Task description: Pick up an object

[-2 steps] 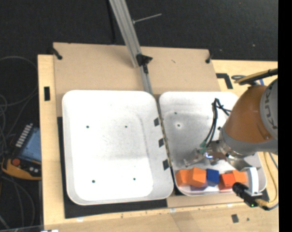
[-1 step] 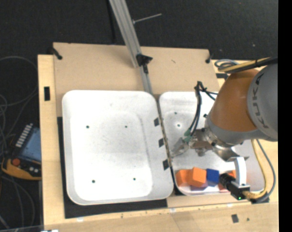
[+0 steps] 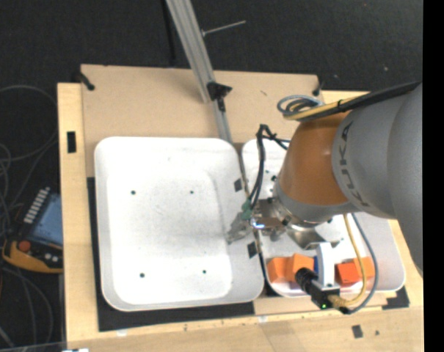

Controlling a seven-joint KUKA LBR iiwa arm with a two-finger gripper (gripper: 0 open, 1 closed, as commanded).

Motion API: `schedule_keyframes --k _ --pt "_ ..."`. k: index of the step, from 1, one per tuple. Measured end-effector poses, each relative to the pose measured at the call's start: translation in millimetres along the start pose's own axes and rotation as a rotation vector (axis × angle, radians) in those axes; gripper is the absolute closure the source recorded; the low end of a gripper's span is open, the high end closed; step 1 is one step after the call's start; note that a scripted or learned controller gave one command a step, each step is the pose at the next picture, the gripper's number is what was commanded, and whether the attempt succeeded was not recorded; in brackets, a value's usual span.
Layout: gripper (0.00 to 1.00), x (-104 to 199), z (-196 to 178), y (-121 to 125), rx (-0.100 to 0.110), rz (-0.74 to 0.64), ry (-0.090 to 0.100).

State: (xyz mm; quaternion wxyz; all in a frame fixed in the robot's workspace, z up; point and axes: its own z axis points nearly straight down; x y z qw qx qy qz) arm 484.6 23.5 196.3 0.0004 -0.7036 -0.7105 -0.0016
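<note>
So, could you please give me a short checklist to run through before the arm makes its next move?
1. Claw position: over the right edge of the left bin, near the gap between the bins. Ok.
2. Object between the claw's tips: cannot tell; the view is too blurred there.
3. Objects to pick: orange blocks lie in the right bin, partly under the arm. Ok.
4. Claw lined up with a block: not ok; the blocks lie to its right.
5. Cables along the wrist: hanging close to the claw; snag risk cannot be told.

Dark lettering on the grey arm (image 3: 383,160) beside the orange band, partly visible, not legible
</note>
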Motion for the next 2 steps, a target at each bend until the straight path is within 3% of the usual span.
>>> schedule_keyframes --k 1,2 --pt "0.00 -4 0 0 0.000 0.008 -0.002" --pt "0.00 63 0 0 0.002 0.000 -0.001"
